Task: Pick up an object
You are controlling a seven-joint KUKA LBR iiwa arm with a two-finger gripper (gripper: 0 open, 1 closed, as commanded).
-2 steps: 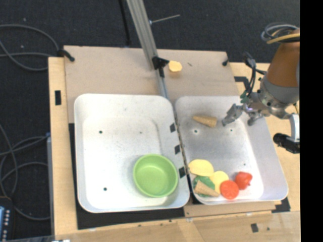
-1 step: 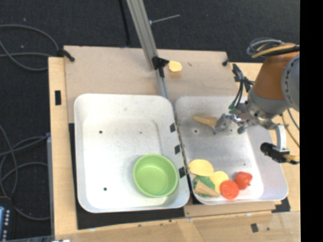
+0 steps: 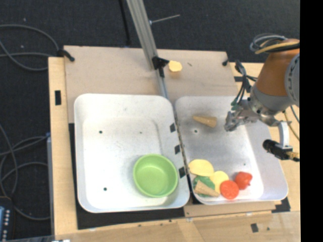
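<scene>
My gripper [image 3: 230,123] hangs over the upper part of the right bin [image 3: 262,150], just right of a tan cone-shaped piece [image 3: 205,120] that lies on the bin floor. A small gap separates the cone from the gripper. At the bin's front edge lie a yellow flat piece [image 3: 201,167], a yellow round piece [image 3: 219,178], a tan and green wedge [image 3: 205,186] and two red tomato-like pieces [image 3: 229,189] [image 3: 243,179].
A green bowl [image 3: 155,174] sits in the front right of the left bin [image 3: 101,135]. A small yellow item [image 3: 175,66] lies on the bench behind the bins, beside a slanted aluminium post [image 3: 144,32]. Cables hang near the arm's wrist.
</scene>
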